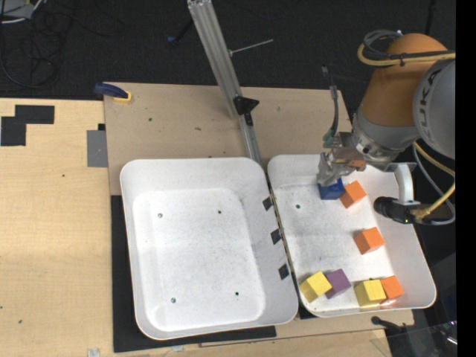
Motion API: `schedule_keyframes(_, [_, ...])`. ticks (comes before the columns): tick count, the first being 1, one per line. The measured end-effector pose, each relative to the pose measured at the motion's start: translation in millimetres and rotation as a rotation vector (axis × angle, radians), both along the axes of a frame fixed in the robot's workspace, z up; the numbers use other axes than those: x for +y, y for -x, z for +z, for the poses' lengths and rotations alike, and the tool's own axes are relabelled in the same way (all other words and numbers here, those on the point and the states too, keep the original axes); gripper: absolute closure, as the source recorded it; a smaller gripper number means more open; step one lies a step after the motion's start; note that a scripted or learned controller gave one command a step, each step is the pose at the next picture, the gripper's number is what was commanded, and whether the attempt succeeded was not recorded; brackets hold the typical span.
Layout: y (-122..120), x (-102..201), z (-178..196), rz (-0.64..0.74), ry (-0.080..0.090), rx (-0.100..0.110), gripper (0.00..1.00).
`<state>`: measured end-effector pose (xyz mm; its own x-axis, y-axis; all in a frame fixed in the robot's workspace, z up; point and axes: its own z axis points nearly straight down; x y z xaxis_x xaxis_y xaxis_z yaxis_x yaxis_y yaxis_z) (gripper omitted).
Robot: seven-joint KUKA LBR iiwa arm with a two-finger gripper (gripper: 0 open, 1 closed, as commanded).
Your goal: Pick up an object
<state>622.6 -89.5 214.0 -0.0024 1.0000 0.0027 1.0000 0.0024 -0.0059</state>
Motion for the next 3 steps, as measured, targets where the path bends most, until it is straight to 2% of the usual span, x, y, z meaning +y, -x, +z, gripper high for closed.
schedule_keyframes(2, [32, 99, -13, 0.001, 0.0, 0.0, 1.0])
schedule_keyframes(3, [49, 149, 6, 0.002, 0.0, -0.002, 1.0])
